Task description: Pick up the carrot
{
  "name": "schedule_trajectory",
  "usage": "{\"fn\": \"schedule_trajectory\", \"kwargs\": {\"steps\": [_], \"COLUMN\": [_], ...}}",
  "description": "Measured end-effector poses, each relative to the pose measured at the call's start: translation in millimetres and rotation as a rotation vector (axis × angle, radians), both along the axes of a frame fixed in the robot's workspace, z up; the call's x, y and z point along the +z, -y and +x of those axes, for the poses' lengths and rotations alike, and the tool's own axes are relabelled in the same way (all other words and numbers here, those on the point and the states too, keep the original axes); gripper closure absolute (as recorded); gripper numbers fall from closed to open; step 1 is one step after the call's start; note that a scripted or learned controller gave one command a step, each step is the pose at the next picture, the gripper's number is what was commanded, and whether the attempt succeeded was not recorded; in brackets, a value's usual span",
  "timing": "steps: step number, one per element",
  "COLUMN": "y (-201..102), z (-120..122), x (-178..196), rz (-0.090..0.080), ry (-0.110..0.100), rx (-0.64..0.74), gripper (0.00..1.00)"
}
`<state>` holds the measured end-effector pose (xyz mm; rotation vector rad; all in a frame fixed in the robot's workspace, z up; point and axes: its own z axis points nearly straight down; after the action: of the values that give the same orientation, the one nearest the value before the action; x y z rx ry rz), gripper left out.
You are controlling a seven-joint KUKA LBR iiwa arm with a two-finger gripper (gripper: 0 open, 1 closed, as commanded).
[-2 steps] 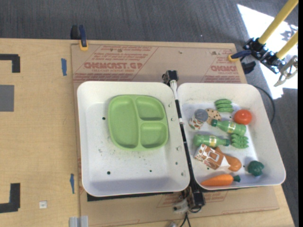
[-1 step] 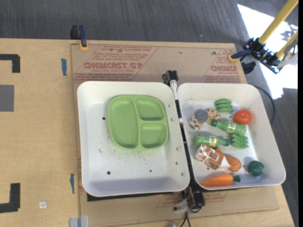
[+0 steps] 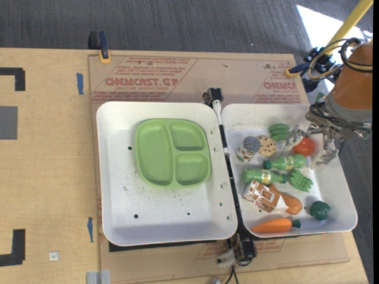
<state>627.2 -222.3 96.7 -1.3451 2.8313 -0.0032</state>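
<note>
The carrot lies on its side along the lower edge of the right bin, orange body pointing left, green tip right, untouched. Just above it sit a brown-and-white box and a dark green broccoli. Higher up, near the frame's right edge, the gripper hangs over a red tomato, fingers spread and grasping nothing. The left bin holds a green divided plate on the desk.

fixed camera above bench, slanted down, both bins
</note>
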Motion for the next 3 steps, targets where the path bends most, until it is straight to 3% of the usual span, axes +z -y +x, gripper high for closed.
{"fn": "schedule_trajectory", "kwargs": {"steps": [1,2,3], "y": [-19,-9,1], "z": [-42,-57,-45], "x": [112,220,355], "rz": [-0.002,-0.003,-0.003], "ry": [0.001,0.002,0.001], "rx": [0.129,0.102,0.264], "gripper": [0.0,0.0,0.0]}}
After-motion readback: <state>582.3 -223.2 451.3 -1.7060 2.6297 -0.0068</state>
